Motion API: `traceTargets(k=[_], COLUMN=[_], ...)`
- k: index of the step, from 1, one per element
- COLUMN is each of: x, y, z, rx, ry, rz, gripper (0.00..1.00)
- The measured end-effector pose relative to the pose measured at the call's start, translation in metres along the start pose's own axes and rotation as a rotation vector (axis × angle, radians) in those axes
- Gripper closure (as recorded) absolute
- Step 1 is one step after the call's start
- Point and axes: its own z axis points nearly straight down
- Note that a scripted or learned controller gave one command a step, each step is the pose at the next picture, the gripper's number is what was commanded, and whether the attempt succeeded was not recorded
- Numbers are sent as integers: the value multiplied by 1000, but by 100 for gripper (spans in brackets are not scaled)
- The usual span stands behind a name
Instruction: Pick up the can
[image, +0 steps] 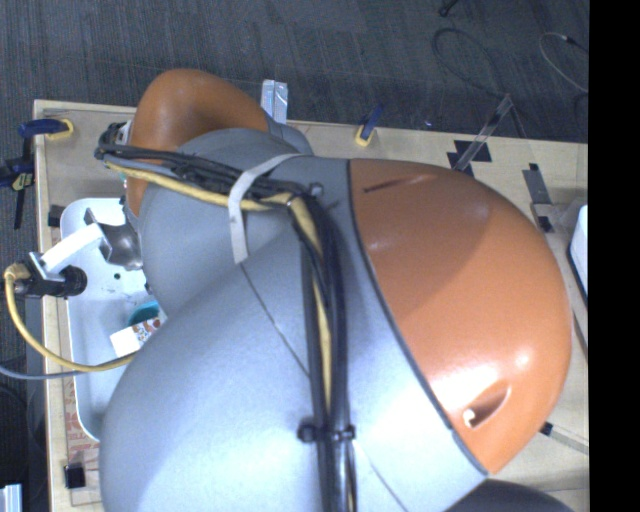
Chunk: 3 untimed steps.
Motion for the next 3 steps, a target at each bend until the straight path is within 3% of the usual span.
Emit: traceTargets(k=[1, 2, 3], x=[-52, -9, -64], y=[-18, 23, 13], z=[108, 132, 134], rx=[1, 27, 16], ry=[-2, 9, 3], rz=[122, -307, -373], gripper=[0, 0, 0])
